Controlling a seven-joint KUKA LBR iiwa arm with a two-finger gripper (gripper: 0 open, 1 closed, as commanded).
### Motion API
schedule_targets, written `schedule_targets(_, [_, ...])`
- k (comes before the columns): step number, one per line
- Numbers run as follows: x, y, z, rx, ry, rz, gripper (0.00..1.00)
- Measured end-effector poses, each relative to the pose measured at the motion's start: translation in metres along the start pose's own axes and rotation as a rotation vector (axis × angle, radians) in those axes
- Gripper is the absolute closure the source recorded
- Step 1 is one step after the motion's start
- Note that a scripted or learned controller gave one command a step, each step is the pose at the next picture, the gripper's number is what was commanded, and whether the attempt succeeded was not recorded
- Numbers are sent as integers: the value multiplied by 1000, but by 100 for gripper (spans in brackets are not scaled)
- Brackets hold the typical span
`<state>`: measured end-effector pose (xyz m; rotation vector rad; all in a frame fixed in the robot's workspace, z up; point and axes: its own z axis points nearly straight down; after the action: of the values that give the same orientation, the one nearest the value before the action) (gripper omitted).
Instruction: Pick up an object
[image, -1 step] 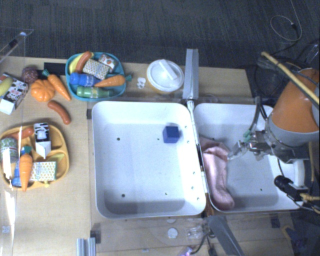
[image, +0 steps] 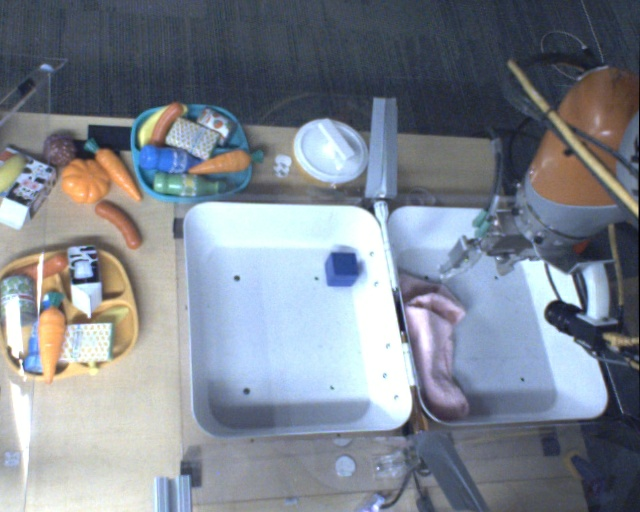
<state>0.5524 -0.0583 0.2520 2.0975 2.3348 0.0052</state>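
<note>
My gripper (image: 462, 258) hovers over the right bin (image: 520, 340), fingers spread and nothing between them. Closest target is the pink cloth (image: 437, 345), slumped against that bin's left wall. It looks soft and light, likely to sag, so I'd pinch a bunched fold. The blue cube (image: 342, 268) sits in the left bin (image: 280, 350).

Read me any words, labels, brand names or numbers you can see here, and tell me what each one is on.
None can be read.
Small cartons in the blue bowl and yellow tray: print too blurred.
Blue block, pink cloth, white lid: no markings visible.
</note>
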Motion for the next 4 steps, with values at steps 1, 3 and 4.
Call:
schedule_targets(1, [-33,-10,154,1,0,-180,0])
schedule_targets(3, [-49,38,149,-16,-2,-19,100])
schedule_targets(4, [-49,38,149,-16,-2,-19,0])
